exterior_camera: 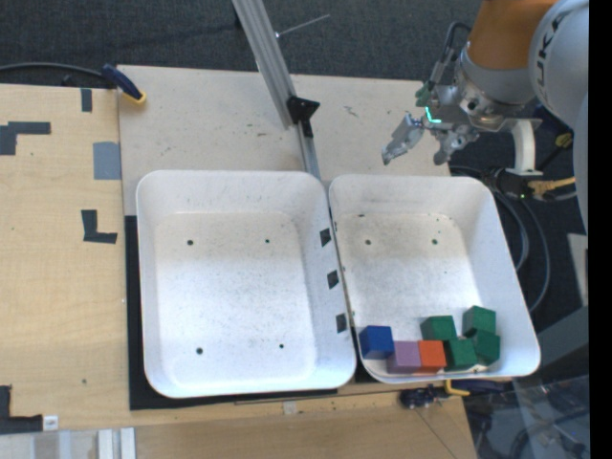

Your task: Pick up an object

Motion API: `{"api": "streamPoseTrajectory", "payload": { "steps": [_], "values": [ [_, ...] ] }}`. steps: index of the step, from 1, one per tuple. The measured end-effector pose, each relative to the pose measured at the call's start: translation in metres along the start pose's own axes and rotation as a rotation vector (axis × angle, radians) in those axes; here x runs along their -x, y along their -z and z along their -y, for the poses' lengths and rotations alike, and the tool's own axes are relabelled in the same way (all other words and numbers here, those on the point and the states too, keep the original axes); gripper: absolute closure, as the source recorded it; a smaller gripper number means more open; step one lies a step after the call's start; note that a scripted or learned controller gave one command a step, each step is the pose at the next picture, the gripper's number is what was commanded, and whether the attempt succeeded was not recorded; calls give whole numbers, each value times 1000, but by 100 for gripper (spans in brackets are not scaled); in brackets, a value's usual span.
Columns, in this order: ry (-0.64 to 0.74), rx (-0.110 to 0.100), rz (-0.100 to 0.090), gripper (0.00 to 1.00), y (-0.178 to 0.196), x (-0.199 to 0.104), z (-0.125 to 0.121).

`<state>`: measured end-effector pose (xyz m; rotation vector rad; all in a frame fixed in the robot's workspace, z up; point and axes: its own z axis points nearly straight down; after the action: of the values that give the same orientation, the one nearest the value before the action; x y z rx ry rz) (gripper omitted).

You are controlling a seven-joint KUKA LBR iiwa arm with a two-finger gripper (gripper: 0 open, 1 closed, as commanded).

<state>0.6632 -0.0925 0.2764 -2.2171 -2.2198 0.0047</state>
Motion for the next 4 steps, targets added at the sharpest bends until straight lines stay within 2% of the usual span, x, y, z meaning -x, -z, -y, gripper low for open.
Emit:
{"api": "streamPoseTrajectory", "payload": {
  "steps": [1,3,4],
  "values": [
    [1,4,2,0,3,0,-1],
    [-1,-3,2,0,-110,19,7],
    [0,-4,1,0,-176,18,7]
  ]
}}
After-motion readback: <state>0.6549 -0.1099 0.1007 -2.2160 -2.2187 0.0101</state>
